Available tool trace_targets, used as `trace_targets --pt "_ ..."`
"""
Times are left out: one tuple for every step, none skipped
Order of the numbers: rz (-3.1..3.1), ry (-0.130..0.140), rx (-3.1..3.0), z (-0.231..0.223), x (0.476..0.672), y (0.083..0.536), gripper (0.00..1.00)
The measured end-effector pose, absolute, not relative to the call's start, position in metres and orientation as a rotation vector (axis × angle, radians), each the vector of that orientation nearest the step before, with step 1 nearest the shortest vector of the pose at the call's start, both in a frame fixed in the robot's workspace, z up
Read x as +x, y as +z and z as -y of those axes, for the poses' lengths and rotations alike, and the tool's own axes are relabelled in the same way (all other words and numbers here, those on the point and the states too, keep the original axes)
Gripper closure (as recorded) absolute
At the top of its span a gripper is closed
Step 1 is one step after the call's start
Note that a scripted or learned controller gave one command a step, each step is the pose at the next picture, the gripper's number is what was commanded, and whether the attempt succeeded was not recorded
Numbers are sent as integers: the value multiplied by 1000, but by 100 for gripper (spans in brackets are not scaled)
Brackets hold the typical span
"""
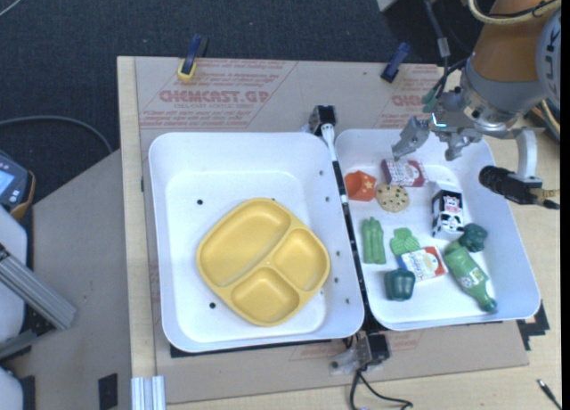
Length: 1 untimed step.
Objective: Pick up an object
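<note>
While hovering at the far edge of the right bin, best to settle on one target first: red-and-white packet right below the gripper, beside the cookie. Fingers spread, pinching nothing. Descend straight, close across the packet's narrow side (crowded there, so avoid nudging the neighbours). Smooth white bin floor, likely slippery. Left bin carrying a yellow divided plate; brown board underneath, dark carpet beyond.

Smooth glossy plastic bins (white) and a matt yellow plastic tray on brown board.
</note>
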<state>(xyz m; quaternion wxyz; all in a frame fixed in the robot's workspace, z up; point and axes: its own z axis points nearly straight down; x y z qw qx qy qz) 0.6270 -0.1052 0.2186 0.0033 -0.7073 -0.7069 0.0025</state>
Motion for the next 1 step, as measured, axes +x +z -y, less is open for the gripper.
trace_targets --pt "2218 7 -2217 104 636 163 0"
